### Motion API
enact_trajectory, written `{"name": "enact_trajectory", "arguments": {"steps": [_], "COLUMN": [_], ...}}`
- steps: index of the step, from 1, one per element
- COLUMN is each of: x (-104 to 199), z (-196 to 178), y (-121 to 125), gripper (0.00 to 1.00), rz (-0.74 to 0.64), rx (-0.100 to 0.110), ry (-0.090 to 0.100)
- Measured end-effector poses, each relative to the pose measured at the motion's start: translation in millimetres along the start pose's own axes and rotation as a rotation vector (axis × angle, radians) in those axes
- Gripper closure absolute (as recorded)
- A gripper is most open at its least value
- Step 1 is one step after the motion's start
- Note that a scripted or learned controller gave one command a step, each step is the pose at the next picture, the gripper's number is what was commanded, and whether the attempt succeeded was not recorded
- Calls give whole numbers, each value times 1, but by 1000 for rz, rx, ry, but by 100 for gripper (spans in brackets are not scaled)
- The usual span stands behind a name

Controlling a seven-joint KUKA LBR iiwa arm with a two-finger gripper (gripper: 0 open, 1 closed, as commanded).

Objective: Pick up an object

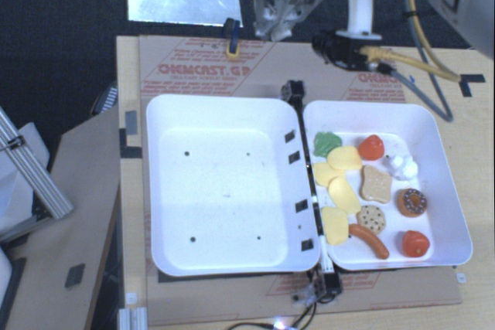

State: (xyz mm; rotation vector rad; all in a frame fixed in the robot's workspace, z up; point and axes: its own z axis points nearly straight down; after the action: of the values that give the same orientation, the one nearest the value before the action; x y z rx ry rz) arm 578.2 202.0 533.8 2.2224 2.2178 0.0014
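Camera view, looking down at a slant, gives us a table covered by a brown sheet printed with red lettering, carrying two shallow white bins side by side.

We see the left bin filling the table's left and middle, with a few small dark dots on its floor. The right bin sits against it toward the table's right edge, and the two touch along a seam marked by small dark clips.

The right bin holds a cluster of toy foods. A green leafy piece lies near the seam toward the far edge of the table. Just beside it we find several pale yellow pieces running in a line along the seam toward the near edge. A red tomato-like piece sits near the far side, with a small white lump to its right. A slice of toast lies in the middle, and a chocolate doughnut is near the bin's right wall. Closer to the near edge are a speckled cookie, a sausage just below it, and a second red piece.

The arm's gripper hangs above the table's far edge, well apart from the toy foods, beside a white part and yellow cables. We cannot tell how its jaws stand; they blur into the dark hardware around them.
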Motion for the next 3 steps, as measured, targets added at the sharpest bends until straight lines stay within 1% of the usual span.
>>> {"name": "enact_trajectory", "arguments": {"steps": [1,2,3], "x": [16,-17,35], "z": [4,-1,130], "y": [-95,-22,-79], "gripper": [100,100,100], "rz": [-10,1,-12], "rx": [2,-1,16], "ry": [3,0,-3]}}
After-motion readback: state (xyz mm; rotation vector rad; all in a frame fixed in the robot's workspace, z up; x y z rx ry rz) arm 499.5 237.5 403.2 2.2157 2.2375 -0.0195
